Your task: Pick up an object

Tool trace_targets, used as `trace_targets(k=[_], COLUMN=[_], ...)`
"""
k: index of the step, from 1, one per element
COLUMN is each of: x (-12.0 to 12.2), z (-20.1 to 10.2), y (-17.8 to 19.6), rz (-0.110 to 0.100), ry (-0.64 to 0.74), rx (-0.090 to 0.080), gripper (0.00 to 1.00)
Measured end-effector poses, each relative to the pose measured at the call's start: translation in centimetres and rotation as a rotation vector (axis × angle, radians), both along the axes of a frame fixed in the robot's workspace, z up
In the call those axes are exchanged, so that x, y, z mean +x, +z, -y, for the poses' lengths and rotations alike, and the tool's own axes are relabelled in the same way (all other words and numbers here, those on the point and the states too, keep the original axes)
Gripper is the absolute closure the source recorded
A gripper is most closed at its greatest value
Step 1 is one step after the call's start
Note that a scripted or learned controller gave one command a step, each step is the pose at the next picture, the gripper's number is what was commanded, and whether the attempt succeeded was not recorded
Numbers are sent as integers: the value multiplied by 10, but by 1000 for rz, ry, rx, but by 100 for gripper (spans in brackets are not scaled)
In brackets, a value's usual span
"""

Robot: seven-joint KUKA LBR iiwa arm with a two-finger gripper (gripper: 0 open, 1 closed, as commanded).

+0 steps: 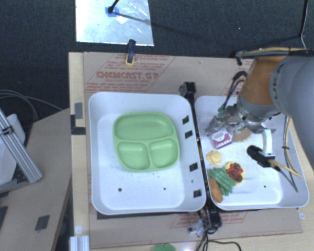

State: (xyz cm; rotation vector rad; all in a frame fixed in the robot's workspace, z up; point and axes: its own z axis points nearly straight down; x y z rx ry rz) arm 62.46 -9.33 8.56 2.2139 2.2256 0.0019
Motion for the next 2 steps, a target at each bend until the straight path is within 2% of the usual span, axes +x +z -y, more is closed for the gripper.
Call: trace_targets(k=[1,2], x=[-1,-45], z=[1,-50], y=[14,104], rz=[1,1], ry=[-2,3], rx=[1,3], gripper=[100,100])
